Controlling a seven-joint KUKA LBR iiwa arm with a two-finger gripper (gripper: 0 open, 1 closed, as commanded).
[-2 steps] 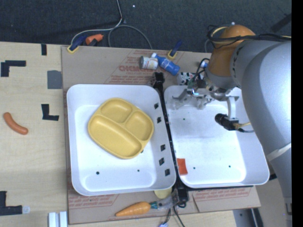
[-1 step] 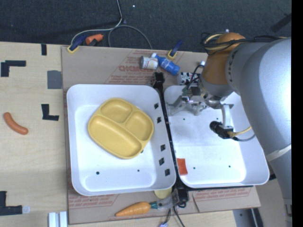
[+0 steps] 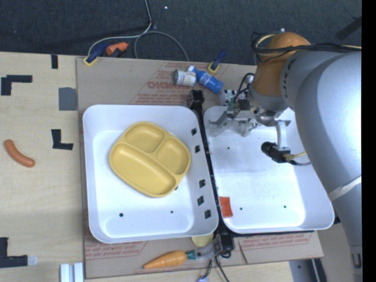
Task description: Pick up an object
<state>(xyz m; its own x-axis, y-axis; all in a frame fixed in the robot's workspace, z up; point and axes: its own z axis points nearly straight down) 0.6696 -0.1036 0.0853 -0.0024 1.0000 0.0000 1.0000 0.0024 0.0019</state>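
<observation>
A yellow divided plate (image 3: 150,158) lies in the left white bin (image 3: 100,216), a little left of its middle. A small orange-red block (image 3: 225,205) rests in the right white bin (image 3: 294,213) near its front left corner. My gripper (image 3: 234,121) hangs low over the right bin's far left corner, close to the divider between the bins. The grey arm with its orange band (image 3: 276,63) rises behind it and covers the bin's right side. Nothing shows in the gripper.
A carrot (image 3: 166,259) lies in front of the bins. A white and blue bottle (image 3: 198,78) lies behind them on the cardboard. An orange sausage (image 3: 19,153) sits on the bench at far left. Black clips (image 3: 201,184) line the divider.
</observation>
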